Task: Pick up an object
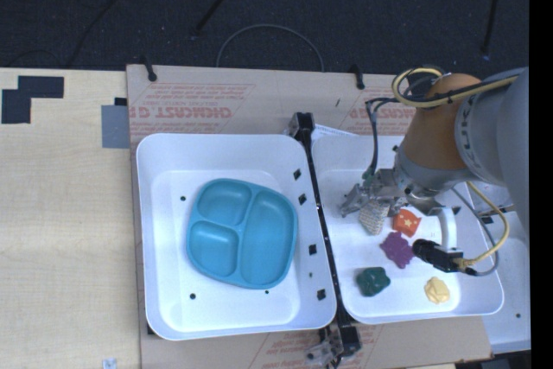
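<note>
Hand (361, 201) low in right white bin (484, 307), grip state unclear; small purple lumpy toy (397, 249) looks light, squashy — pinch its middle.

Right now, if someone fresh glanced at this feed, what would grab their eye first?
Probably the big blue divided plate lying alone in the left bin. Next, the grey arm with its orange band reaching into the right bin, its gripper low near the bin's middle. Beside it lie small toys: an orange piece, a purple one, a dark green one and a yellow one.
</note>
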{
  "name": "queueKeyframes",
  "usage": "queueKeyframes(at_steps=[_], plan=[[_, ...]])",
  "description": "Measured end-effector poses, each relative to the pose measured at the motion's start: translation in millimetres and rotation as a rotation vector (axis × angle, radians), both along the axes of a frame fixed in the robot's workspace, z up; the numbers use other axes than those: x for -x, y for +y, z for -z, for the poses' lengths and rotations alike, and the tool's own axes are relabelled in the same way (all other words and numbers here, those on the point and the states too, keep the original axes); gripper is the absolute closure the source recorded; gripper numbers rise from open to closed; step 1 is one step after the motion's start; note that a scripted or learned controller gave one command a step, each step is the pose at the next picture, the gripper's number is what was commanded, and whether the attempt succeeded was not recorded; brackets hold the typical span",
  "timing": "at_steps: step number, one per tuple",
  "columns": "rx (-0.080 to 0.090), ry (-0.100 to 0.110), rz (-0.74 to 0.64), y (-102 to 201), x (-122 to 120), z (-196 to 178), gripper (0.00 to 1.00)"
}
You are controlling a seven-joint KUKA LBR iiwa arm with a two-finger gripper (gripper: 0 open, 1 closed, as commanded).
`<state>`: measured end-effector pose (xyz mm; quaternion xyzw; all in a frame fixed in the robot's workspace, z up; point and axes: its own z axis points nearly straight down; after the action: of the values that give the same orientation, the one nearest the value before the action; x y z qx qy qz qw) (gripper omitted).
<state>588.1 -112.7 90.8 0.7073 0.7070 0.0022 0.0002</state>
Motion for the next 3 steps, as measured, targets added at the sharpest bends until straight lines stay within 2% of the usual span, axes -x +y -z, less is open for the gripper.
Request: queueKeyframes(at_steps=[1,2,3], plan=[[0.002,0.004,0.004,-2,2,-9,1.00],[0.003,0.003,-0.001,1,-8,-58,1.00],[0.004,0.000,-0.001,-4,-4,-120,1.00]])
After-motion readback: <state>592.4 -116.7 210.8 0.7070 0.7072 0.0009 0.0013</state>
